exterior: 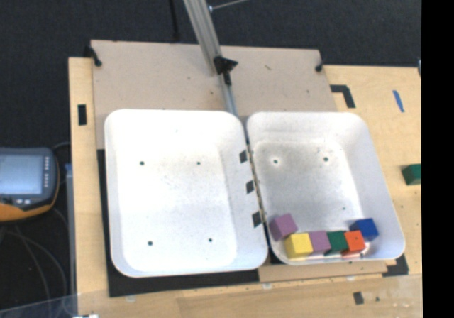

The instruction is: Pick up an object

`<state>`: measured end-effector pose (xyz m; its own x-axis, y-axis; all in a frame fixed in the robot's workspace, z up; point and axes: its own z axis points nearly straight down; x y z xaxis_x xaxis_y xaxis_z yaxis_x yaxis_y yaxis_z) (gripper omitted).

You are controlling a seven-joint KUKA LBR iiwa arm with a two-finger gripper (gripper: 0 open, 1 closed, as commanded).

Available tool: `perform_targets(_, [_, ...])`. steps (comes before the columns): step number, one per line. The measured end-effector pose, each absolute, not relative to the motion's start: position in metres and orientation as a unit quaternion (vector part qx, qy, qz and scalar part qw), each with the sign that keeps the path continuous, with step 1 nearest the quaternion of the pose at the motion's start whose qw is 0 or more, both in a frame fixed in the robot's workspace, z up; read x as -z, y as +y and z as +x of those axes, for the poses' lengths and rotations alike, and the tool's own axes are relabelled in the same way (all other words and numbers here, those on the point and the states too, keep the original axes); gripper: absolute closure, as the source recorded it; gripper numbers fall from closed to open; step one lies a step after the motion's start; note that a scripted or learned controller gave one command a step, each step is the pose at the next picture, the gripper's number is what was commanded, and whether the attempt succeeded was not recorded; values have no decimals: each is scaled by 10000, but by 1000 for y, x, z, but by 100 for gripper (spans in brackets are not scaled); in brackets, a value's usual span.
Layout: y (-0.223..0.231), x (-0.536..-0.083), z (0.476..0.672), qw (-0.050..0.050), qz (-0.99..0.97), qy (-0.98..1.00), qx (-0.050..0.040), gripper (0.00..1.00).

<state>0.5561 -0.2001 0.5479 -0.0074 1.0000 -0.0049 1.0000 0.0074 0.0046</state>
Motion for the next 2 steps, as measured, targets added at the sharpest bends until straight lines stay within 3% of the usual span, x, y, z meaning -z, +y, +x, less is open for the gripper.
perform_targets(2, [-185,-546,643,18,7058,7084,-1,0])
